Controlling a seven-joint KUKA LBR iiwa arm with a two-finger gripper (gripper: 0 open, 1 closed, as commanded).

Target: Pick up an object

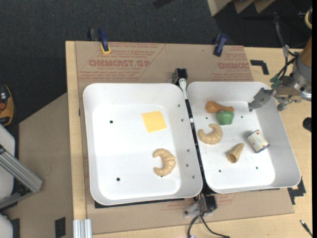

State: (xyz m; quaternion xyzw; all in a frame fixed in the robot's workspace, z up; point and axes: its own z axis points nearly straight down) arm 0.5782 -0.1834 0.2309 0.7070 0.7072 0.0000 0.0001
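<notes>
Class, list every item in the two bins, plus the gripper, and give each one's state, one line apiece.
Yellow square: flat, left bin.
Left croissant: lying free, left bin.
Right croissant: lying free, right bin.
Green piece: touching orange piece.
Cone: on its side.
Small can: tipped over.
Gripper: above right bin, holding nothing.

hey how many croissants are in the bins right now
2. One croissant lies in the left bin, toward its near right corner. The other croissant lies in the right bin, near its left wall.

Left bin (pixel 94 133): slice (pixel 154 121) far, croissant (pixel 165 161) near. Right bin (pixel 282 157): drumstick (pixel 218 106) and pepper (pixel 225 117) far, second croissant (pixel 211 134) left, cone (pixel 235 152) near, can (pixel 257 140) right.
</notes>
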